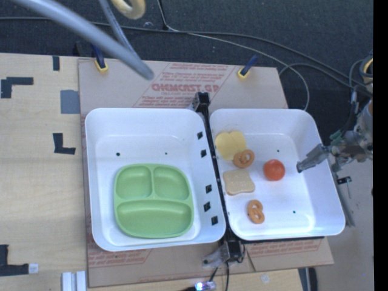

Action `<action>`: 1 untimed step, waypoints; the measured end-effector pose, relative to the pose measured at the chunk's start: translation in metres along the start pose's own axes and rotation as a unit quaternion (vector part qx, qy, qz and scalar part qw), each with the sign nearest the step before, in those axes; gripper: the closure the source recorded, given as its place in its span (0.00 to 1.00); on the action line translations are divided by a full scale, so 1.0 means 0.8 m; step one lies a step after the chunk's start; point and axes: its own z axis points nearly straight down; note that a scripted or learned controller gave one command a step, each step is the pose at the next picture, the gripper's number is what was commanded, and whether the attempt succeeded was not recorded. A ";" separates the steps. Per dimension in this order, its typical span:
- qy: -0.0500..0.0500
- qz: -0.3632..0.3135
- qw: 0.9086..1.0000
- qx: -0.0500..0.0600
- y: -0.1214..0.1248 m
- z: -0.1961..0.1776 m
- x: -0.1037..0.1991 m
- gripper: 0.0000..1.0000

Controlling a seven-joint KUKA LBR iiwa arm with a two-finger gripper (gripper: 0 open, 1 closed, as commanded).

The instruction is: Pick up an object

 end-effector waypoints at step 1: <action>-0.001 -0.002 1.000 -0.005 0.003 -0.007 0.001 0.00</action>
